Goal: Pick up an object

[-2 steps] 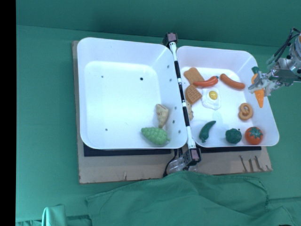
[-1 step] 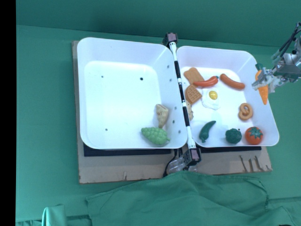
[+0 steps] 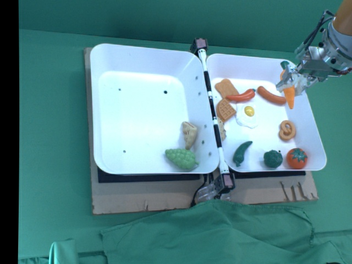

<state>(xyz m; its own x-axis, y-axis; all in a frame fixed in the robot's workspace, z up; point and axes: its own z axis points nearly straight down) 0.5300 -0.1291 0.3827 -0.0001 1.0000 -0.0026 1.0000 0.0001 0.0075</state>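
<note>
My gripper (image 3: 291, 83) hangs over the far right part of the right bin (image 3: 316, 142), reaching in from the upper right. An orange carrot (image 3: 289, 98) with a green top sits between its fingers, pointing tip down, and the gripper is shut on it. The carrot's tip hangs just right of a brown sausage (image 3: 271, 95). Whether the tip touches the bin floor I cannot tell.
The right bin also holds a toast slice (image 3: 225, 86), red chili (image 3: 240, 96), waffle (image 3: 225, 109), fried egg (image 3: 248, 115), pretzel (image 3: 286, 130), green pepper (image 3: 241, 153), broccoli (image 3: 273, 158) and tomato (image 3: 297, 158). Grapes (image 3: 181, 158) and a beige piece (image 3: 189, 134) lie in the left bin (image 3: 104, 92).
</note>
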